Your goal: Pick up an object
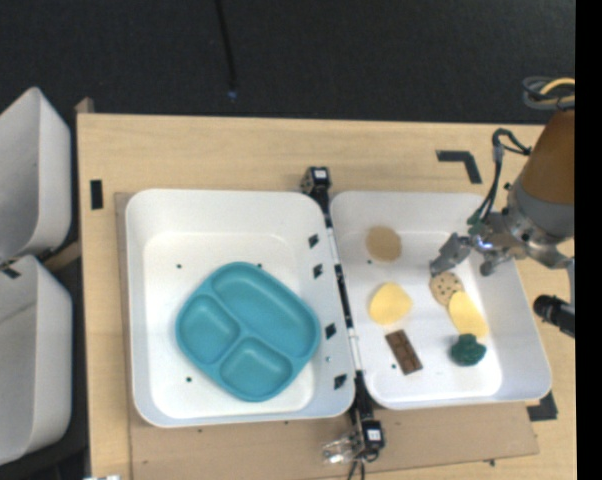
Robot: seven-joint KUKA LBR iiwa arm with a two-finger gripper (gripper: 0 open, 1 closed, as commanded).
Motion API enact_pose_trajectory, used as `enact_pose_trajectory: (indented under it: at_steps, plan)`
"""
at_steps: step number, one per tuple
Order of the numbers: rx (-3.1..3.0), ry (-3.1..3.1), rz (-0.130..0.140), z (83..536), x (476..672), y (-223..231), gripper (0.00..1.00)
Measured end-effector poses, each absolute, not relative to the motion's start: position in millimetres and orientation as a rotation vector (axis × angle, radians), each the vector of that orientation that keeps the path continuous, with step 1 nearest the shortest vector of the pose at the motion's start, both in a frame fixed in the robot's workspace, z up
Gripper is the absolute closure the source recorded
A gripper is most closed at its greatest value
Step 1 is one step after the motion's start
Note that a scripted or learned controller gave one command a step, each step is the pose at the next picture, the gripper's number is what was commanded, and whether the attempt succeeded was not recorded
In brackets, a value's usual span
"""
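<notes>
Wooden bench (231,153); gripper (473,255) fingers spread, empty, over right bin (521,368)

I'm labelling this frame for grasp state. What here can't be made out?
- Tool: small and blurred in the camera view; its grip cannot be judged.
- Arm: cut off by the right edge.
- Speckled piece: too small to identify.
- Dark green item: shape unclear, blurred.

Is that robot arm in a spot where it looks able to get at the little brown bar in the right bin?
Probably yes. The brown bar lies flat in the right bin with nothing on top, and the tool hangs over that same bin.
</notes>
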State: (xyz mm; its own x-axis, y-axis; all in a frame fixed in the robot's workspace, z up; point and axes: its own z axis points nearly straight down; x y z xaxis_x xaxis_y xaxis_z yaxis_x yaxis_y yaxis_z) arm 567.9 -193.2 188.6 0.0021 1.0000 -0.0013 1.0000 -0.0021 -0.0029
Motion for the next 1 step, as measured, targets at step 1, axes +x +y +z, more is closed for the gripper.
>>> enact_pose_trajectory:
  at_steps: [1]
  plan:
    - [-2.223,-2.218,0.005,126.0,569.6,-196.5,0.0]
